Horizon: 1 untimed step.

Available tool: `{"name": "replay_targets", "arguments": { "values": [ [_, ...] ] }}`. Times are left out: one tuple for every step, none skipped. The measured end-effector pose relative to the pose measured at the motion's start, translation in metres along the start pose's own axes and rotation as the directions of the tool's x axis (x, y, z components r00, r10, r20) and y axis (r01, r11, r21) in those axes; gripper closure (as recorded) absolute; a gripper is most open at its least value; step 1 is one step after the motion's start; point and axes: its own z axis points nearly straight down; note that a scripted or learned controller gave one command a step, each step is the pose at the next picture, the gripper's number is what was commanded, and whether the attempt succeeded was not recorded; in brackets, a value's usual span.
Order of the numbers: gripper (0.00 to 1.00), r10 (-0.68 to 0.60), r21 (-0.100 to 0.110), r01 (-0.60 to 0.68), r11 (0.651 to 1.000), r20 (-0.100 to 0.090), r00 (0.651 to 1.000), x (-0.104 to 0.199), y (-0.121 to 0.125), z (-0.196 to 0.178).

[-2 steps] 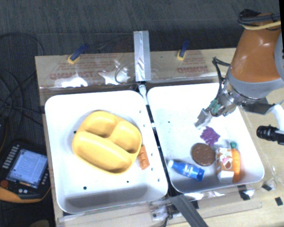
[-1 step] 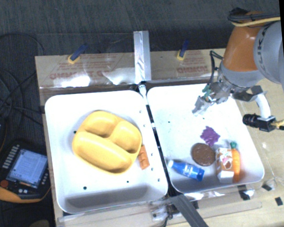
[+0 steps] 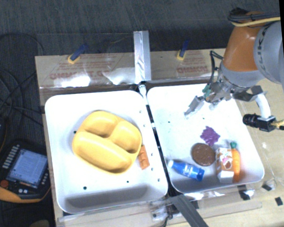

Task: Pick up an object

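While the arm (image 3: pixel 256 49) reaches in from the right, its gripper (image 3: pixel 201 101) hangs over the upper middle of the right bin (image 3: pixel 171 102), fingers spread apart with nothing between them.

Left bin (image 3: pixel 60 143): two items. One large yellow bread-shaped object (image 3: pixel 106 141) sits at the centre. One small orange piece (image 3: pixel 143 158) lies just beside its right edge, near the divider between the bins.

Right bin: five items, all grouped in the lower half, well apart from the gripper. One purple grape cluster (image 3: pixel 210 135) lies nearest the middle. One round brown disc (image 3: pixel 203 154) sits just below it. One blue bottle (image 3: pixel 187 170) lies on its side to the lower left of the disc. One small carton (image 3: pixel 224 163) with a red picture stands to the right of the disc. One orange carrot (image 3: pixel 235 162) with a green top lies against the carton's right side.

Beyond the bench's left edge, two handheld controllers with screens (image 3: pixel 17 170) rest on the floor.
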Motion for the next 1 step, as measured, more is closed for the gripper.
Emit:
{"name": "replay_targets", "arguments": {
  "values": [
    [0.0,0.1,-0.001,-0.1,0.995,0.001,0.995,0.0066,-0.0325,-0.1014]
  ]
}}
